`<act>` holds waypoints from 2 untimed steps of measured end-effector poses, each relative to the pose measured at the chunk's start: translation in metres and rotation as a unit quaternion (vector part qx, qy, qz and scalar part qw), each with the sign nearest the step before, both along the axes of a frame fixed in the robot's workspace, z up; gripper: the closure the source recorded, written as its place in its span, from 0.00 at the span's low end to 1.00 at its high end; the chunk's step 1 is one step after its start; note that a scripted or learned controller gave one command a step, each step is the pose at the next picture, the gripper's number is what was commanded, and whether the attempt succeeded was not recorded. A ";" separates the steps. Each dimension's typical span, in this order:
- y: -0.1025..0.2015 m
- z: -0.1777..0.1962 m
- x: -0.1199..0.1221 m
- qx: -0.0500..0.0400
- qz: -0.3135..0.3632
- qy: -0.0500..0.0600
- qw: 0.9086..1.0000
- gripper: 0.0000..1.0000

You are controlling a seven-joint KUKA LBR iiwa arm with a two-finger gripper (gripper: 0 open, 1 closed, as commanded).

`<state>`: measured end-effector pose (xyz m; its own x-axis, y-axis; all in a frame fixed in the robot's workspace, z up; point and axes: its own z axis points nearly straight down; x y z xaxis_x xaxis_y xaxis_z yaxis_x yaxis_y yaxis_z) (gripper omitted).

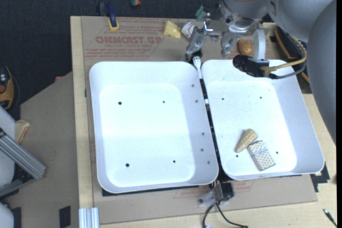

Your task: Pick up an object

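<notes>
My gripper (211, 47) hangs over the back edge of the bench, just behind where the two white bins meet. Its fingers stand apart and nothing is between them. One fingertip (193, 50) is near the left bin's back right corner, the other (228, 46) just behind the right bin's (299, 115) back rim. In the right bin, near its front, lie a tan cone-shaped piece (246, 140) and a small patterned block (262, 155), touching each other. The gripper is far behind both.
The left bin (99, 115) sits beside the right one. Behind the bins on the board lie a yellow piece (172, 29), a white crumpled thing (188, 28) and a brown rounded thing (246, 46). A blue and yellow clamp (111, 16) grips the board's back edge.
</notes>
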<state>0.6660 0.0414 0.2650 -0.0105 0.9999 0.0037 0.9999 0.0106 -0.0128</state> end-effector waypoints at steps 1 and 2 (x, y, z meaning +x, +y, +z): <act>0.022 0.168 0.001 -0.001 -0.003 -0.017 1.000 0.00; 0.089 0.116 -0.043 -0.001 -0.002 -0.002 1.000 0.00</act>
<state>0.6234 0.1301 0.3808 -0.0068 1.0000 0.0009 0.9999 0.0068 -0.0080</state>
